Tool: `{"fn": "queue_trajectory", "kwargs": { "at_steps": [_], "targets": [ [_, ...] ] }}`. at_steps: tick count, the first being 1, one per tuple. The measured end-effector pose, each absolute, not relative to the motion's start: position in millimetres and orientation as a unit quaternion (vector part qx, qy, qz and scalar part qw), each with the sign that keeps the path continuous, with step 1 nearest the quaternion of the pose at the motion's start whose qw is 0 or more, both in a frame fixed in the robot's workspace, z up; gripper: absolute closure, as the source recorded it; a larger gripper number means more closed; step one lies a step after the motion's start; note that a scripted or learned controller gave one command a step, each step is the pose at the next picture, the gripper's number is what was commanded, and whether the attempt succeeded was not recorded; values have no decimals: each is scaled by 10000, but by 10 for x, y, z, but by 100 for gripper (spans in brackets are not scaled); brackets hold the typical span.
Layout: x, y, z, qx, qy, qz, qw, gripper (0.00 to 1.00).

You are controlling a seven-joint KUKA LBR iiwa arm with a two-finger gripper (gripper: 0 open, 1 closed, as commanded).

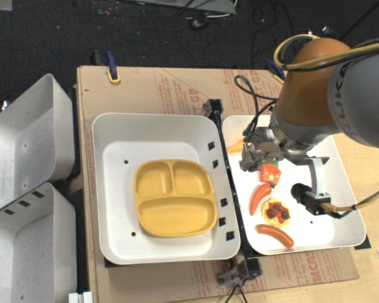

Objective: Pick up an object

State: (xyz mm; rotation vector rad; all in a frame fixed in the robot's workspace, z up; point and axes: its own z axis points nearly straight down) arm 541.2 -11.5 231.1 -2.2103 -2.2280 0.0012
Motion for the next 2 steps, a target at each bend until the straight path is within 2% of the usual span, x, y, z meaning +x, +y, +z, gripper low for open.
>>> {"fn": "queue_trajectory", "kwargs": {
  "at_steps": [2],
  "targets": [
    [5658, 887, 2200, -7044, -7098, -10, -3, 100]
  ]
}}
